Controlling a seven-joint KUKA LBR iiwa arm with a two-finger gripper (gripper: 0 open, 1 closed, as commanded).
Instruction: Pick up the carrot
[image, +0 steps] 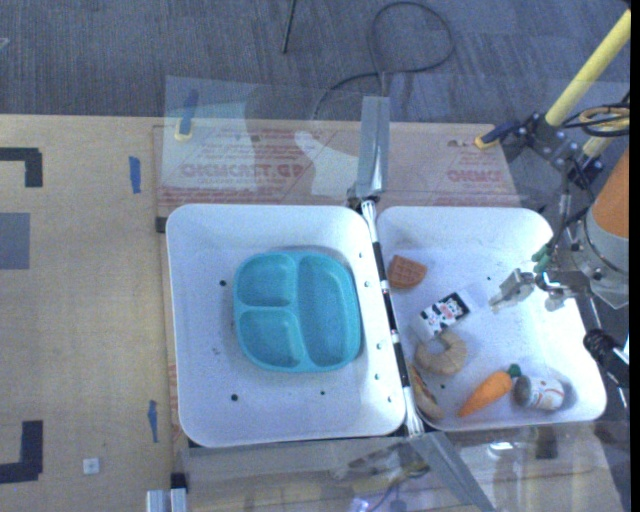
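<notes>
The carrot (485, 392), orange with a green top, lies on the floor of the right bin (470, 235) near its front edge, tip pointing front-left. My gripper (527, 292) hovers over the right side of that bin, behind and to the right of the carrot and well apart from it. Its fingers (508, 288) stand open with nothing between them.
In the right bin lie a brown waffle-like piece (406, 271), a black-and-white item (443, 312), a tan ring-shaped piece (441, 353) and a small grey-white object (541, 392) just right of the carrot. The left bin (200, 250) holds a teal divided plate (298, 310).
</notes>
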